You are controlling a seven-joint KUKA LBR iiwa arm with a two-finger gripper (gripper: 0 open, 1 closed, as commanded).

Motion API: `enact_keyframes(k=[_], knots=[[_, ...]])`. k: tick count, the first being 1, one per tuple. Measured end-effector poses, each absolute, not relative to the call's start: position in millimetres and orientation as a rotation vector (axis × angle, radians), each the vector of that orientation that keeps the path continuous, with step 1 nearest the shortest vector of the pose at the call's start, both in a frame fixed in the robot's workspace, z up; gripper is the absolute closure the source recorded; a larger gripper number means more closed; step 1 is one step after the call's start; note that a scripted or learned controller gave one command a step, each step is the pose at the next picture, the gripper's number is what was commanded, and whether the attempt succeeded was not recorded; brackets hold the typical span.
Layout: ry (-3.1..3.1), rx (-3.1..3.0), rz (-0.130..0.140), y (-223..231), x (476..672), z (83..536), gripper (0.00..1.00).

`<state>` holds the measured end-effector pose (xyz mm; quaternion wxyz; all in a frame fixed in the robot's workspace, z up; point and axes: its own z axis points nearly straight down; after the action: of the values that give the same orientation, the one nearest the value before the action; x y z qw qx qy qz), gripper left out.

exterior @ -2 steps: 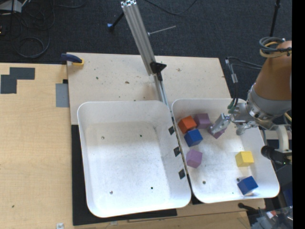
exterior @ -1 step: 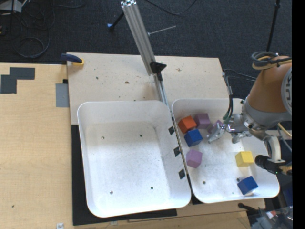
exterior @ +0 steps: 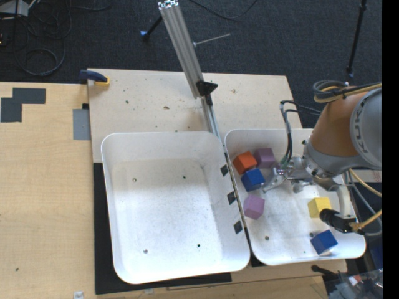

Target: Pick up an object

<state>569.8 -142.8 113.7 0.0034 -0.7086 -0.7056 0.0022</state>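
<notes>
Claw (exterior: 269, 184) hung low in the right bin (exterior: 293, 254); open or closed, could not tell. Blue block (exterior: 252, 179) lay just at its 9 o'clock, orange block (exterior: 244, 162) at 10.

Even, fairly bright overhead light falls on the pale wooden surface (exterior: 43, 185), and the two shallow white plastic bins (exterior: 168, 229) glare almost to blankness, their floors washed out. Shadows are soft and short. The dark carpeted floor (exterior: 262, 23) stays dim. Detail is coarse and slightly blurred throughout.
</notes>
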Motion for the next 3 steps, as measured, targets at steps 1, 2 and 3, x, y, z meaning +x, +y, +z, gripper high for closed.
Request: enact_keyframes(k=[1,2,3], knots=[[-2.207,-2.230,0.004,-144.4,570.1,126.6,1.00],[-2.222,-2.223,-0.002,-146.2,575.9,170.3,1.00],[-2.223,-2.221,-0.001,-147.1,576.4,206.2,1.00]])
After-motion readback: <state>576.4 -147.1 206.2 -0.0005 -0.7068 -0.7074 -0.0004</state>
